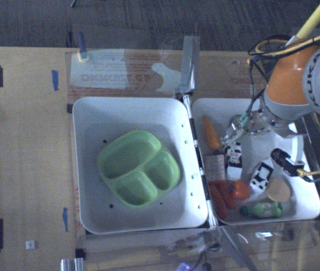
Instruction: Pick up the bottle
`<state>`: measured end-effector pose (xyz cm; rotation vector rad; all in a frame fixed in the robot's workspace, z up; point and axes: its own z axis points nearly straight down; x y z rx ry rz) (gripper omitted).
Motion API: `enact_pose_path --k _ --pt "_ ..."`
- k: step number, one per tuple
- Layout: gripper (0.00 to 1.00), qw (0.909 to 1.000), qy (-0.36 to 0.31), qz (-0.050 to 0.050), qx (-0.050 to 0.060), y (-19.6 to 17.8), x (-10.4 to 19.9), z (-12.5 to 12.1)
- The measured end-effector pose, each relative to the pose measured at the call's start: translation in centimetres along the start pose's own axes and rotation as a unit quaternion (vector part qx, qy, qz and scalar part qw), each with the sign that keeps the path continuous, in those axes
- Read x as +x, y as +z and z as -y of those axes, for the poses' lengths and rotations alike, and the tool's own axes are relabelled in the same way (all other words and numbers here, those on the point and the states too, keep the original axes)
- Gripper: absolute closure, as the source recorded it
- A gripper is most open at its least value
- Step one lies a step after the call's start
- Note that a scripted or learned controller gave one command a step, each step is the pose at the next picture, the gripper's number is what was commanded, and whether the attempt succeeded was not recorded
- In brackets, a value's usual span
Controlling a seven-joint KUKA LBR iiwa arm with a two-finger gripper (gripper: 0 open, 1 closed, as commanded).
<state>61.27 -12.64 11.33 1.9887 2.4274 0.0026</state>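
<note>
Bottle (262, 209), green, lies on its side at the near edge of the right bin (309, 208), just beside a tan round lid-like piece (278, 191) and a red tomato-like thing (237, 191). Pincer (234, 133) hangs over the bin's far half, near an orange carrot (212, 134), well apart from the bottle; whether its tips are apart or together, I cannot tell. Left bin (86, 151) holds a green divided plate (139, 167).
</note>
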Motion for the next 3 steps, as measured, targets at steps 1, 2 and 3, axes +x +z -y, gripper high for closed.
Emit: enact_pose_path --k 1,2,3 --pt "0.00 0.9879 0.155 0.000 0.001 1.2 -1.9 -1.2" --pt "0.00 0.9875 0.158 -0.001 0.002 -5.7 2.2 5.9" --pt "0.00 0.9746 0.224 -0.001 0.003 -1.0 -5.3 7.6"
